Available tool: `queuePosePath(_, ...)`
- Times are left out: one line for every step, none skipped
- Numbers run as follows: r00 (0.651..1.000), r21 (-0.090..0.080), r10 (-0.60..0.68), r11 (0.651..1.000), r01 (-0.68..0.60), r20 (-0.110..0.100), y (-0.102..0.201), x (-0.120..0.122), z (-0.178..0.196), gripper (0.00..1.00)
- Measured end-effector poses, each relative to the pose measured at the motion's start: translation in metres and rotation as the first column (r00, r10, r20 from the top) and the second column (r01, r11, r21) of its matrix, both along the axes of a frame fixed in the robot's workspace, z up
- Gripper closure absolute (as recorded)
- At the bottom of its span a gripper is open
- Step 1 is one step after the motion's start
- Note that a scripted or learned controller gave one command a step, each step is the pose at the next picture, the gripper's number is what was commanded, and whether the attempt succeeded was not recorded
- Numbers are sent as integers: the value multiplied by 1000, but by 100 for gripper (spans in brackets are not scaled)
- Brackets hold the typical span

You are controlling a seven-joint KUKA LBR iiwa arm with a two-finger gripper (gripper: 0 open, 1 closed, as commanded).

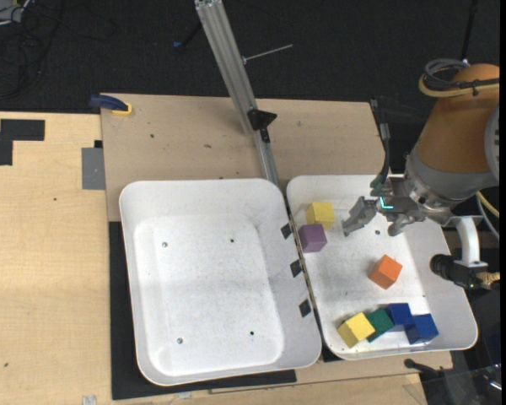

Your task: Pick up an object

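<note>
We see the grey arm w/ orange band reaching in from 3 o'clock, its two-finger gripper [379, 218] hanging over the right shallow white bin [455, 332]. The jaws look spread, nothing between them; one dark finger points toward 9 o'clock, the other toward 4.

Candidates, all in the right bin: a small yellow cube [320, 213] and a small purple cube [313, 237] sit touching, near the bin's 10 o'clock corner, just beside the divider. A small orange cube [386, 272] sits alone mid-bin, at approx. 6 o'clock from the gripper. Along the 6 o'clock rim we see a row: a second yellow block [353, 328], a green block [379, 322], and blue blocks [411, 322], packed against each other.

Our guess on handling: these look like light, rigid toy blocks w/ flat faces, prob. not fragile, maybe a bit slick. The orange cube seems the easiest target, since it has free space on all sides; we'd pinch it across two opposite flat faces. The packed row leaves little room for a finger.

Hard to make out: the fingertips blur against the wrist hardware, so the exact gap is uncertain. Whether the blue is one block or two, we can't tell. The left white bin [152, 218] shows a few dark specks only.
</note>
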State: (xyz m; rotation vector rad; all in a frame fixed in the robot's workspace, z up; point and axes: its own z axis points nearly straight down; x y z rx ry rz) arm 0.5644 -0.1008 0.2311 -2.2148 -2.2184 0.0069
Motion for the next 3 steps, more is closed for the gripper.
queuePosePath(1000, -1, -4, 1000, 4, 5, -1, 1, 2, 0)
queuePosePath(1000, 0, -2, 1000, 2, -2, 3, 2, -62, 0)
queuePosePath(1000, 0, -3, 1000, 3, -3, 6, -6, -125, 0)
